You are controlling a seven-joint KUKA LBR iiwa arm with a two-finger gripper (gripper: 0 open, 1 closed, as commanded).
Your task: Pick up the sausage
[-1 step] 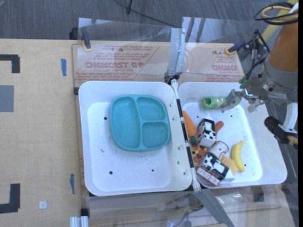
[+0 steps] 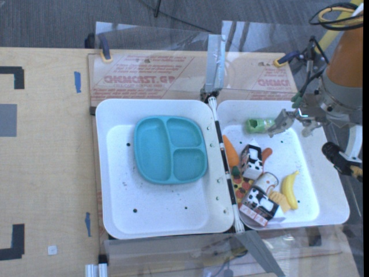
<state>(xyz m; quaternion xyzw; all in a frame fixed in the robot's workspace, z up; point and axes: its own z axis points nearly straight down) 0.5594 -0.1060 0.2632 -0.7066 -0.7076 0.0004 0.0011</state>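
The sausage [image 2: 267, 153] is a small reddish-brown piece in the right bin [image 2: 323, 212], tucked against the right side of a cow-patterned carton [image 2: 251, 161] that partly hides it. My gripper [image 2: 295, 126] hangs over the back right of that bin, up and to the right of the sausage and apart from it. Its fingers [image 2: 279, 124] are spread open with nothing between them. The left one ends near a green object [image 2: 259, 124].
The right bin also holds an orange carrot [image 2: 230, 151], a yellow banana [image 2: 290, 189], a second cow-patterned carton [image 2: 259, 203], and small food pieces packed around them. A teal divided plate [image 2: 170, 149] lies in the left bin [image 2: 115, 201].
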